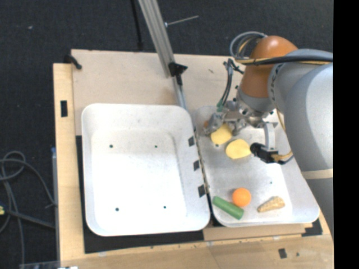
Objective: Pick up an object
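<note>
While the grey arm reaches into the right bin (291, 203), its gripper (224, 125) sits low over a pale yellow object (221, 136); whether it grips cannot be told. Another yellow piece (238, 148), an orange ball (242, 196), a green cylinder (228, 207) and a tan wedge (271, 204) lie nearby.

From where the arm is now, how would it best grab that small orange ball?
Take the small round orange ball from straight above, closing across its widest middle. It is round, so any angle serves, but the green cylinder lies close at its lower left; keep the fingers off that side.
</note>
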Available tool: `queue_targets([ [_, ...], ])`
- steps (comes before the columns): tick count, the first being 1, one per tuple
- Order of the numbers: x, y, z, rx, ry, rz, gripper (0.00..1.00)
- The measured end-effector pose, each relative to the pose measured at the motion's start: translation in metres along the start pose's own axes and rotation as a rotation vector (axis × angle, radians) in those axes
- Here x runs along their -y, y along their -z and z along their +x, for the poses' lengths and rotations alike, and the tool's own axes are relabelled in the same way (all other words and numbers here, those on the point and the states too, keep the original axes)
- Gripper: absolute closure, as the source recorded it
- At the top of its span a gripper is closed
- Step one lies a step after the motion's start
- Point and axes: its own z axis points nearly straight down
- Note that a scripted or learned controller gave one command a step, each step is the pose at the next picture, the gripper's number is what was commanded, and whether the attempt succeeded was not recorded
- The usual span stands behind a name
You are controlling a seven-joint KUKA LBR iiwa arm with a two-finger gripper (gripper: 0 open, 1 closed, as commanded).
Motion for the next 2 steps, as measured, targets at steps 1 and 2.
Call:
queue_targets([
  [1,-0.002,0.015,-0.001,0.001,-0.001,-0.008,1.0],
  [2,-0.012,0.065,-0.005,-0.001,0.002,-0.011,1.0],
])
